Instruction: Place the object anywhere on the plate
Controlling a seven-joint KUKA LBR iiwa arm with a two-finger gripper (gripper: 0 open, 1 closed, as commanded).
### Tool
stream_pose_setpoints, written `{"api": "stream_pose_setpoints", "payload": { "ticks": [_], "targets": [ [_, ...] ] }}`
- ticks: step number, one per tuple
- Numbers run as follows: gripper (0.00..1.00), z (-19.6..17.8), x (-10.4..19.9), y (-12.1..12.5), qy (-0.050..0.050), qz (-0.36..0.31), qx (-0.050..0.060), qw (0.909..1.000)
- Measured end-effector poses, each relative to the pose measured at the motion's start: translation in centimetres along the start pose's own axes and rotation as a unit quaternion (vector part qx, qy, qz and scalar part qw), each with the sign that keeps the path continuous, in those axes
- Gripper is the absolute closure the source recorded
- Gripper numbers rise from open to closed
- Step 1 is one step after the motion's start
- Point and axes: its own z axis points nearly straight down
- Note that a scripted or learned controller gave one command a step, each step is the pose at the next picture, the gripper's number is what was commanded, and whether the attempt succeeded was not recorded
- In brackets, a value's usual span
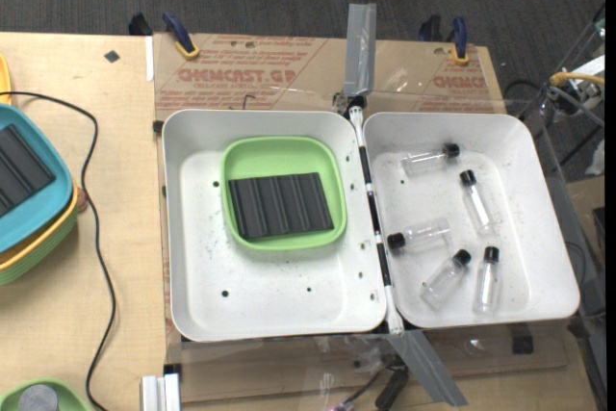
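Camera view from above: we count five small clear plastic vials with black caps (448, 271) lying loose in the right white bin (539, 207), none touching the plate. The green square plate (281, 192) sits in the left white bin (192, 284), toward its back, with a dark ribbed rectangular insert (281, 205) on it. We cannot tell the gripper's state. A stack of teal and yellow trays (29, 197) rests on the wooden bench (87, 82), well left.

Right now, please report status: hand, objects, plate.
Five vials lying loose in right bin. Green plate in left bin, dark ridged insert on it. No vial on plate yet.
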Motion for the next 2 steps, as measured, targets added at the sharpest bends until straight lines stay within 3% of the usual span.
{"api": "stream_pose_setpoints", "payload": {
  "ticks": [1, 2],
  "targets": [
    [0.0, 4.0, 0.2, -2.3, -0.001, 0.018, 0.0, 0.9998],
    [0.0, 4.0, -1.0, -0.1, 0.0, 0.024, 0.0, 0.9997]
  ]
}}
